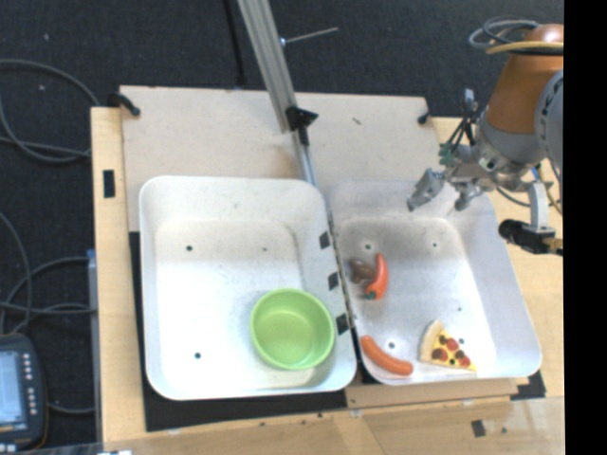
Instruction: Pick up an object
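My gripper (444,194) hangs over the far edge of the right bin (493,254), its two fingers spread apart with nothing between them. In that bin lie an orange pepper-like toy (378,276) beside a small brown piece (361,271) near the left wall, a red sausage (386,356) at the front left, and a pizza slice (446,347) at the front. A green bowl (292,327) sits in the front right corner of the left bin (190,254).
A slanted aluminium post (273,64) rises from the bench behind the seam between the bins. Cables (536,230) hang near the arm's wrist at the right. The bench edge (104,254) runs along the left.
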You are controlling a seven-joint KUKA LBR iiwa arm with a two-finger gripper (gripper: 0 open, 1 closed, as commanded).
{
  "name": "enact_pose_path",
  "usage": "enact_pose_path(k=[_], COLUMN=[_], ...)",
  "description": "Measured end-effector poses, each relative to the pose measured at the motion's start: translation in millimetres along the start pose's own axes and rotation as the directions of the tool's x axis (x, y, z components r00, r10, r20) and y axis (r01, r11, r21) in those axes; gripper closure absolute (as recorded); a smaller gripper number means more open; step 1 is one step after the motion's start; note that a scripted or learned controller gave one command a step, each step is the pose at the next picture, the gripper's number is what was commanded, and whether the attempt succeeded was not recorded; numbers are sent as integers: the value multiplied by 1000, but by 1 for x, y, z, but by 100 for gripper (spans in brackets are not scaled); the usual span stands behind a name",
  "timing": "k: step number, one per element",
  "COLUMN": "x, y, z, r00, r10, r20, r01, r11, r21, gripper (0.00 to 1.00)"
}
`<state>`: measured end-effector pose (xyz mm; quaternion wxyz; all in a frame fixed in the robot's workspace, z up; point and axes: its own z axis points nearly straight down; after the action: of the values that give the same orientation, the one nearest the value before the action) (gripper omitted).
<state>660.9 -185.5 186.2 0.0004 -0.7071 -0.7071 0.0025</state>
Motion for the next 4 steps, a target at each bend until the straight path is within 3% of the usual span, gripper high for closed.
enact_pose_path(k=[1, 2, 3, 4], x=[0, -1, -3, -4], y=[3, 2, 4, 16], z=[63, 86, 72, 15], r00=[1000, 1000, 1000, 1000], r10=[-2, -2, -4, -5], r20=[-1, 1, 4, -2], r01=[2, 2, 4, 5], r11=[1000, 1000, 1000, 1000], r21=[1, -2, -8, -13], gripper=[0, 0, 100, 100])
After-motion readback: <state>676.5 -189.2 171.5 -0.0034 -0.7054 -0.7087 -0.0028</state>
